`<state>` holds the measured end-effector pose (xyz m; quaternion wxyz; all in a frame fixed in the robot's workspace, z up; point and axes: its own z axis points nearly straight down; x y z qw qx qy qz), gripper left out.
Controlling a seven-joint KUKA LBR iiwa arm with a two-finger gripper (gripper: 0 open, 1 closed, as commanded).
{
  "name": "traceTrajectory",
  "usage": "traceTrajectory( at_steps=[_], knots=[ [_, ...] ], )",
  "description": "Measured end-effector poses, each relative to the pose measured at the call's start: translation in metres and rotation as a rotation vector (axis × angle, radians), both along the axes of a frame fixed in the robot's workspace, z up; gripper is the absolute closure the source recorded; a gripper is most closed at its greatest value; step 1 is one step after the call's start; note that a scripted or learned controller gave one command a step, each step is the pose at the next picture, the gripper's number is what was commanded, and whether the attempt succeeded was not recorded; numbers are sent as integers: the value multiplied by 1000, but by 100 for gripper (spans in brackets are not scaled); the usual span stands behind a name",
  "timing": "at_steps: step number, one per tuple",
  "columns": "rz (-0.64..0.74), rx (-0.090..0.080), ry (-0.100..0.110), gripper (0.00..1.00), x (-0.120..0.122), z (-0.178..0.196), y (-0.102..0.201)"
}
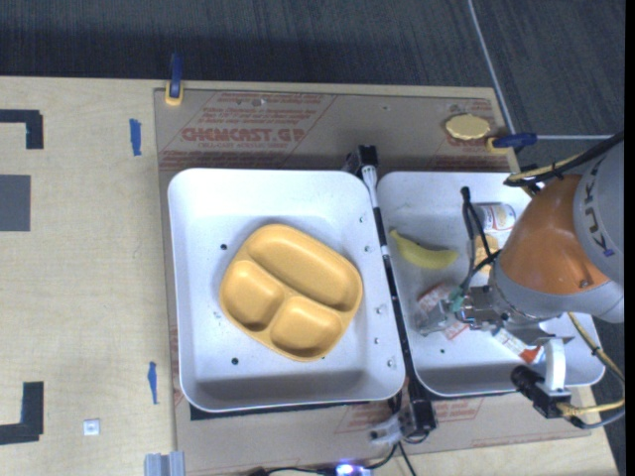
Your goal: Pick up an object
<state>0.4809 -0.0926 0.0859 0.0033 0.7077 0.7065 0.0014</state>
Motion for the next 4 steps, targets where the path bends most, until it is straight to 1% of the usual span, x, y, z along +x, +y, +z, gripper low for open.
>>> traceTrajectory(
  at_steps=[3,4],
  knots=[
    [1,1,0,0,0,0,0],
    [2,2,1,0,0,0,-10]
  ],
)
